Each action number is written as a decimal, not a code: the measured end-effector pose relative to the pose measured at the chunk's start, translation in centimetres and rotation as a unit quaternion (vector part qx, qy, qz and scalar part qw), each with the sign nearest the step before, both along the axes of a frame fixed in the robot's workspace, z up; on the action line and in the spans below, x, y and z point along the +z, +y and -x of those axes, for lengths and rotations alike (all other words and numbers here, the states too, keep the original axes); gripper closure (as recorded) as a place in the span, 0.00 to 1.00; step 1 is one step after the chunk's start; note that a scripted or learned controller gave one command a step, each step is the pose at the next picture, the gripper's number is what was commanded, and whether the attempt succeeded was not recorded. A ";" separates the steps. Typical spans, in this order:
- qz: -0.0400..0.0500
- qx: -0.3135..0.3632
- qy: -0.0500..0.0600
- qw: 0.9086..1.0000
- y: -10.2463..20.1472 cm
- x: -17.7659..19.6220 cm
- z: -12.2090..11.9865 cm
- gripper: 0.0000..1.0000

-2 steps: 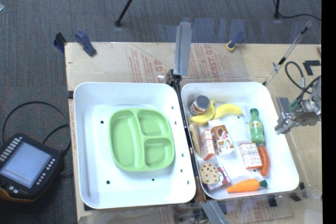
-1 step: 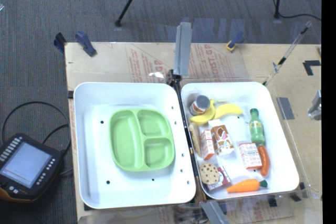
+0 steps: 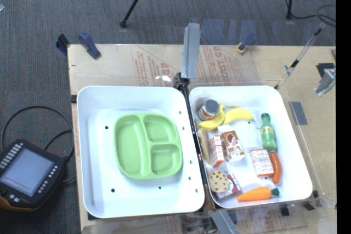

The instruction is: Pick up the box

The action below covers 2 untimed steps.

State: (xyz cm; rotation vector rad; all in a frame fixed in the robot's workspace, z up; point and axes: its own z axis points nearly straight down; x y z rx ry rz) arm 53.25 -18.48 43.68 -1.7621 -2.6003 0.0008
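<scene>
Two white bins sit side by side on a cardboard-topped bench. The left bin (image 3: 88, 118) holds a green divided plate (image 3: 148, 145). The right bin (image 3: 290, 118) is crowded with toy food.

The box (image 3: 233, 145), a small white and red carton, lies near the middle of the right bin. It touches a second carton (image 3: 216, 149) on its left. A third carton (image 3: 261, 163) lies just to the lower right, beside a green bottle (image 3: 267, 133), and a banana (image 3: 230, 117) lies just above.

At the right edge of the frame is a grey piece, possibly the gripper (image 3: 324, 81). I cannot tell whether it is spread or pressed together.

I would come straight down on the box and close across its free sides, away from the touching carton.
</scene>
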 end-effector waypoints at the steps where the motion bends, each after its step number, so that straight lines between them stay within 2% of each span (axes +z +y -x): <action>1: 0.000 0.018 0.001 1.000 -0.3 -7.1 -0.9 1.00; 2: 0.001 0.333 -0.002 0.943 -2.7 0.1 -1.4 1.00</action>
